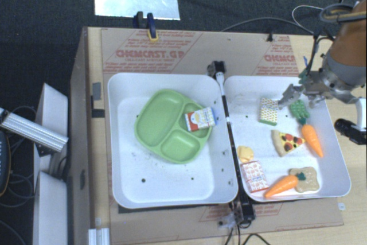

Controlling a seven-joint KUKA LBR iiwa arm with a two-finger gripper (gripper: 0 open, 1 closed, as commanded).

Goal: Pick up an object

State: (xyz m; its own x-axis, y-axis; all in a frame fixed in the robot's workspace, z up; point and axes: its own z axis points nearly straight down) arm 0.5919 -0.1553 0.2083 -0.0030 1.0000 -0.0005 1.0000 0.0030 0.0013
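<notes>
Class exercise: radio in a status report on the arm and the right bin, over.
Gripper low over right bin's far side, nothing seen held. Nearest: patterned block, upper carrot. Pizza slice close by, crowding them.

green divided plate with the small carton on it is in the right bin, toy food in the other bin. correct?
Not quite. The camera view shows the green divided plate, with the small carton on it, in the left bin. The toy food, such as the pizza slice, lies in the right bin.

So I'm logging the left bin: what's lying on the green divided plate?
A small orange and white carton lies on the green divided plate, at its right edge over the divider. What the plate holds beneath the carton is covered.
</notes>
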